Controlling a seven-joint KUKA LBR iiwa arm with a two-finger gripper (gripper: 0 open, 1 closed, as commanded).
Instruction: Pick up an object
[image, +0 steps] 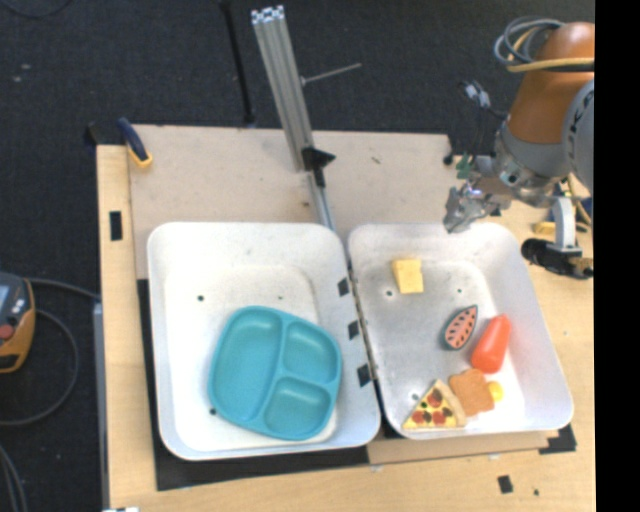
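Jaws (462, 214) hang over the far edge of the right bin (540, 300), near its far right corner, and whether they are spread or pressed together I cannot tell at this size; nothing shows between them, so I count them as carrying nothing; the arm (545, 100) stands behind them at the right side of the surface (220, 175).

Candidates all lie in the right bin; a yellow block (407, 276) sits alone toward the far edge, nearest the jaws; a watermelon slice (461, 327) and an orange-red piece (491, 343) lie just beside each other around the middle, toward the right edge; a brown piece (472, 391) and a pizza slice (433, 409) touch near the near edge. In the left bin (180, 260) a blue divided plate (275, 371) rests toward the near edge.

I judge these to be toy food, light and stiff, probably smooth plastic that may slip under a poor pinch; none looks fragile. My pick is the yellow block; it is well apart from the rest, squat, with flat opposite sides, so I would close across those sides at its middle; the flat slices offer little height to take hold of, and the crowded pair risks nudging a neighbour.
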